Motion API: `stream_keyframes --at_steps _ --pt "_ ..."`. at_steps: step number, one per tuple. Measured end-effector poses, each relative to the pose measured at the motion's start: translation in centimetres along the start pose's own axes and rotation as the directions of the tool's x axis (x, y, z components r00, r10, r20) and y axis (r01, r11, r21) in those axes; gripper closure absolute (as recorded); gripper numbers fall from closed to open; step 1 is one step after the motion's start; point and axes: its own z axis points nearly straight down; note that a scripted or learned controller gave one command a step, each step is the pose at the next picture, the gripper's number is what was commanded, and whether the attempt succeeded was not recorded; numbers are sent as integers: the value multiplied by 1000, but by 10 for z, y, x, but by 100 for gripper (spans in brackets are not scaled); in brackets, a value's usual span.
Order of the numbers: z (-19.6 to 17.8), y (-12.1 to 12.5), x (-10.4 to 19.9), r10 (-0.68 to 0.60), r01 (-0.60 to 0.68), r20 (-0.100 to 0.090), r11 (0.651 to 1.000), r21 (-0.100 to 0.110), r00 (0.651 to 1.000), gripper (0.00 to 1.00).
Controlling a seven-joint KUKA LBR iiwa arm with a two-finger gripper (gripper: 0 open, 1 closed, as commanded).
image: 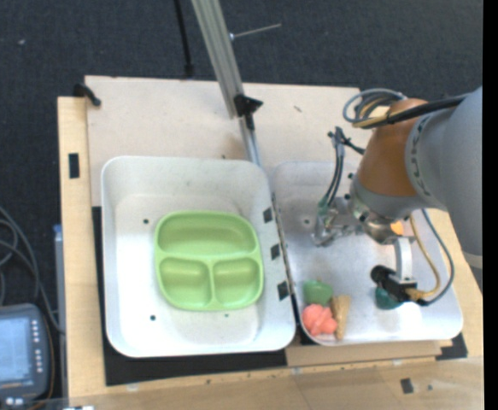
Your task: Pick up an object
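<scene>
one arm in play | we see the gripper [324,231] low in the right bin [441,314] | fingers' state: cannot tell | pink toy [319,319], green piece [318,292], cone [342,312] lie toward the bin's near-left corner, below the gripper | green tray [207,259] in left bin

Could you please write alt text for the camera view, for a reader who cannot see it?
A grey robot arm reaches from the right over the right bin, which holds small toys: green, pink, a cone. The left bin holds a green divided plate.
</scene>
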Motion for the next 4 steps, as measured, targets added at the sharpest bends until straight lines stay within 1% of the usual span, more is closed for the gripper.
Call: stream_keyframes --at_steps 1,2,3,4 --pt "-61 9 4 -12 12 0 1000 -4 1000 100" --pt "-112 4 9 -13 13 0 1000 -4 1000 100" --pt "-145 5 8 -14 14 1 1000 -3 1000 100" --pt "-136 11 57 -15 15 0 1000 3 1000 100"
